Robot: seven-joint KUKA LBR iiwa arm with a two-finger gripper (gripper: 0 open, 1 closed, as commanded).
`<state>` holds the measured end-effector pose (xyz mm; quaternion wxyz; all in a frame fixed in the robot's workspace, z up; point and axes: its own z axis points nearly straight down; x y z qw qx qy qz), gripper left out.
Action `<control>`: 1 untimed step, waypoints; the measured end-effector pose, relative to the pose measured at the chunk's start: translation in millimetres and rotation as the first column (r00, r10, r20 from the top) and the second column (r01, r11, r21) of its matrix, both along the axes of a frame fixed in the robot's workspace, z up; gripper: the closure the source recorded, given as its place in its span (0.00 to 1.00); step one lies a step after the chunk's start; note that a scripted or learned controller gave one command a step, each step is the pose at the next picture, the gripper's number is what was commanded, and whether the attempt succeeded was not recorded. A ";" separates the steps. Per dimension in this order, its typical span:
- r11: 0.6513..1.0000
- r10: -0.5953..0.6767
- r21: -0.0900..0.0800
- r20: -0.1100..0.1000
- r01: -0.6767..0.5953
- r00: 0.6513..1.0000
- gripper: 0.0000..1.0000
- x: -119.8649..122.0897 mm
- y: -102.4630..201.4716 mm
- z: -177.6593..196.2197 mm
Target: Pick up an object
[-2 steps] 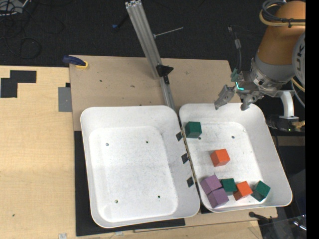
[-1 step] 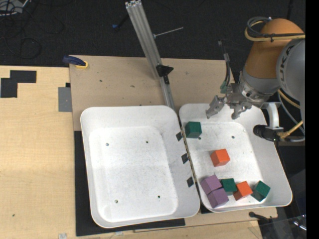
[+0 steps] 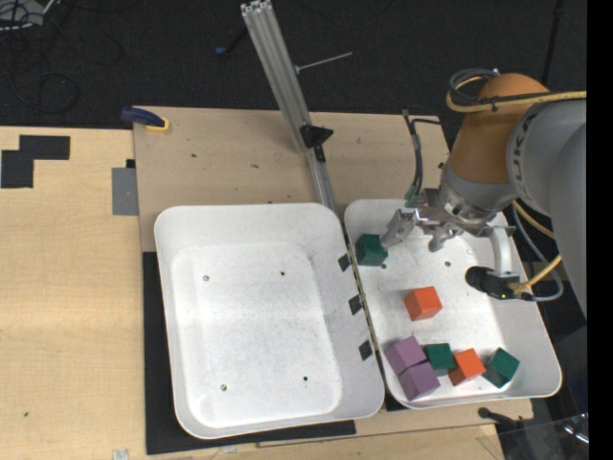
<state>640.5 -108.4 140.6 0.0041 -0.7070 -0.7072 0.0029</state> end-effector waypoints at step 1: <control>1.000 -0.001 -0.007 0.034 0.002 0.999 0.00 7.6 -2.4 -19.5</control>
